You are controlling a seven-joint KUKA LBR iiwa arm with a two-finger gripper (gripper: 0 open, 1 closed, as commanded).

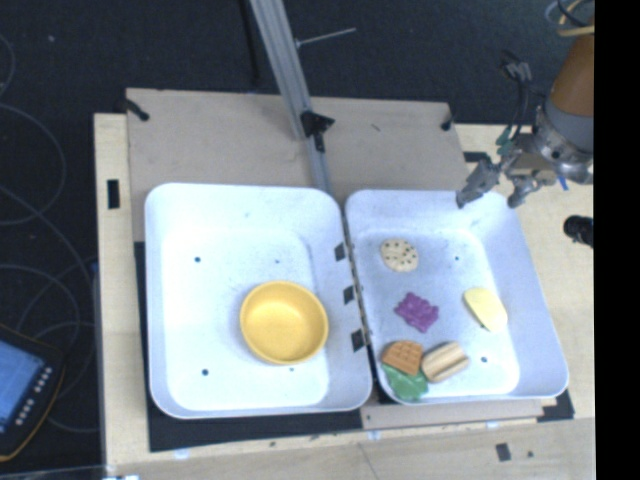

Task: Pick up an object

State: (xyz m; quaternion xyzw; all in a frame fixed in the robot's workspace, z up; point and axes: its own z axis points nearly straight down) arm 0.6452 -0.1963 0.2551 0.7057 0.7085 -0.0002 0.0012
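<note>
My gripper (pixel 495 193) hangs over the far right corner of the right bin (pixel 535 298), open, with nothing between its two dark fingers. Below it in that bin lie a speckled cookie (pixel 399 255), a purple block (pixel 416 311) and a pale yellow wedge (pixel 485 308). At the bin's near edge sit a waffle-like piece (pixel 402 356), a tan bread roll (pixel 445 361) and a green piece (pixel 408 385). A yellow bowl (pixel 284 321) stands in the left bin (pixel 190 268).
A grey metal post (pixel 285 58) slants up from between the bins at the back. Clips (pixel 352 295) line the seam between the two bins. A tablet (pixel 20 388) and cables lie off the bench at left.
</note>
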